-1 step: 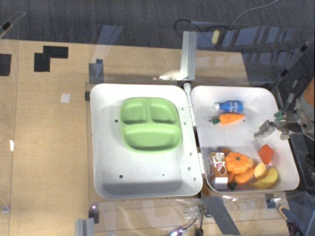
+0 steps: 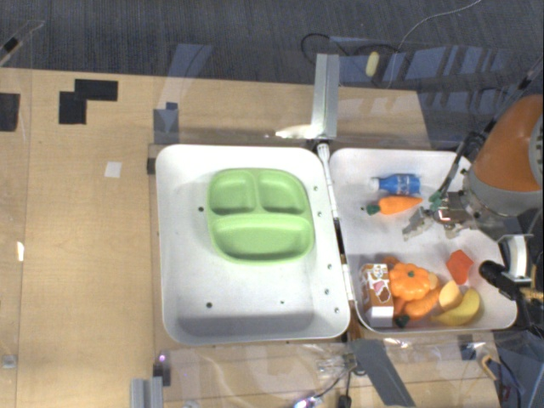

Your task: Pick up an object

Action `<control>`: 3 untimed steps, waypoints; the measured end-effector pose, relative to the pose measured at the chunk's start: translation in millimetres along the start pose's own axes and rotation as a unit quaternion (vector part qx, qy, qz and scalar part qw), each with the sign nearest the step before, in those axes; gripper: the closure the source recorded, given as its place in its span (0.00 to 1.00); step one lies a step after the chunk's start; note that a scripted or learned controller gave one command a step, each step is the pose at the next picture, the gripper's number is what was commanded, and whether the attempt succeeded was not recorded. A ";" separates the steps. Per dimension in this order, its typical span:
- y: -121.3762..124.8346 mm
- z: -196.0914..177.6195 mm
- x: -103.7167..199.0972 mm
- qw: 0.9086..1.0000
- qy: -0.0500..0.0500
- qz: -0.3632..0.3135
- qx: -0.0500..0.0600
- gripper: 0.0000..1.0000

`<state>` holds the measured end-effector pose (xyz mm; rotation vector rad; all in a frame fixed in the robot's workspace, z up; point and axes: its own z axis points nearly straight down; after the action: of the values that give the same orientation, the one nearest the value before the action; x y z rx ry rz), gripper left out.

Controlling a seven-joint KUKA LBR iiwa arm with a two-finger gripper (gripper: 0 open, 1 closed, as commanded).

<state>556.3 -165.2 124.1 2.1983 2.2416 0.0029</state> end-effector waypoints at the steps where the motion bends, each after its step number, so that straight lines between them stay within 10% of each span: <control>1: 111.1 38.0 47.5 0.997 0.001 0.082 0.008 0.00; 2: 109.8 28.4 47.3 0.997 -0.001 0.079 0.012 1.00; 3: 116.8 -63.8 112.9 1.000 0.000 0.026 -0.003 1.00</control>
<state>670.7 -50.0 188.2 2.2524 2.1807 0.0100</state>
